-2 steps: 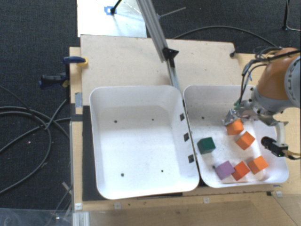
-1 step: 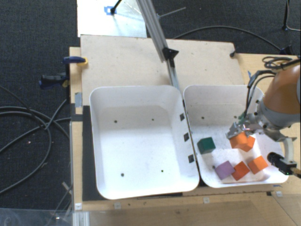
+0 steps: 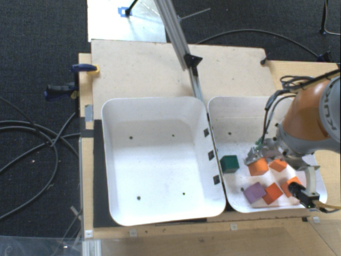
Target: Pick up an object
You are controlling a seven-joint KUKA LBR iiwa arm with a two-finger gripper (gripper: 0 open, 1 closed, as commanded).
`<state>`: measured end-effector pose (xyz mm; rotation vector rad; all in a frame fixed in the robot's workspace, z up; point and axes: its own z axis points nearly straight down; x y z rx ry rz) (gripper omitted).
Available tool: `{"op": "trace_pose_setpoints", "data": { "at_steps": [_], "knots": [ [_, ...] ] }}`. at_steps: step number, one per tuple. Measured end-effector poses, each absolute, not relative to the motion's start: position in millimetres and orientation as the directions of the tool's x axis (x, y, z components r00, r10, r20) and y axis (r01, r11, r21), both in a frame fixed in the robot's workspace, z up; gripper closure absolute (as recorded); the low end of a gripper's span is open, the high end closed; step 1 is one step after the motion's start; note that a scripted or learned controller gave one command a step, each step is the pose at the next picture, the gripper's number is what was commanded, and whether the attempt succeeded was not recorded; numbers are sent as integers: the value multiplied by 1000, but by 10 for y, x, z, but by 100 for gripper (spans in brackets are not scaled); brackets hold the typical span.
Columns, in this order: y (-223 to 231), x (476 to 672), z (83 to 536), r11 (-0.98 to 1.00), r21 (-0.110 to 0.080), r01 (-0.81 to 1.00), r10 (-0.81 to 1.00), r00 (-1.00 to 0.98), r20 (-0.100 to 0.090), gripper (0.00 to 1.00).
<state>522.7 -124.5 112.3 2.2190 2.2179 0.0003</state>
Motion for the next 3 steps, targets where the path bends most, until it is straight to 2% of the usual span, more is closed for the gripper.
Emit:
{"op": "trace_pose_setpoints", "data": {
  "at_steps": [1, 2, 3],
  "knots": [
    [-327, 5323, 1939, 14, 9, 1000, 1000, -14, 4, 100],
    [-591, 5450, 1903, 1, 2, 1000, 1000, -1, -1, 100],
    [132, 5172, 1896, 12, -2, 1000, 1000, -12, 4, 100]
  ]
}}
